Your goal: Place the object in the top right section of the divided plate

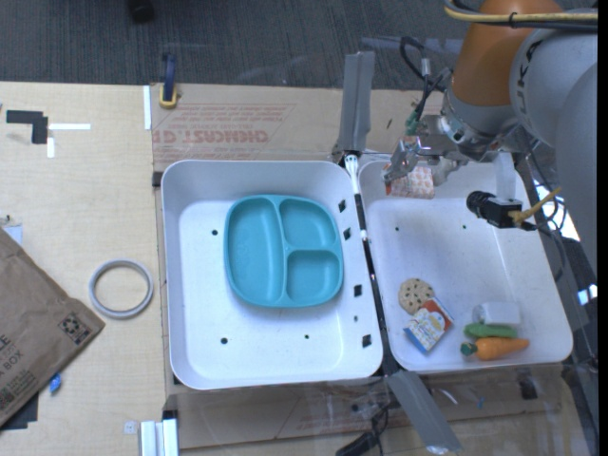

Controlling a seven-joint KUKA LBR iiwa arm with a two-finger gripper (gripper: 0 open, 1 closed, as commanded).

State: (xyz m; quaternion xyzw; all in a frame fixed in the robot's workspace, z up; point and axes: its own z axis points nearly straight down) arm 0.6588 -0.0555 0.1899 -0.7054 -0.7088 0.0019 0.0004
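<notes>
While the end effector (410, 164) is hovering with a pinkish object (416, 182) just beneath, grip unclear, it is risking dropping short of the plate (283, 252) to its left.

The flat brown cardboard sheet (249, 122) lying beyond the far edge of the left white bin carries red printing. This printing appears upside down and mirrored from the camera position; only a partial run resembling "OKMONT" can be made out, and the smaller line beneath it is illegible.

The brown cardboard box (33, 335) at the near left edge of the bench shows the black letters "BOX" along its lower edge, together with a small square printed code pattern. The code content cannot be read.

The small colourful printed carton (427, 328) in the right white bin bears graphics, but no legible text.
</notes>
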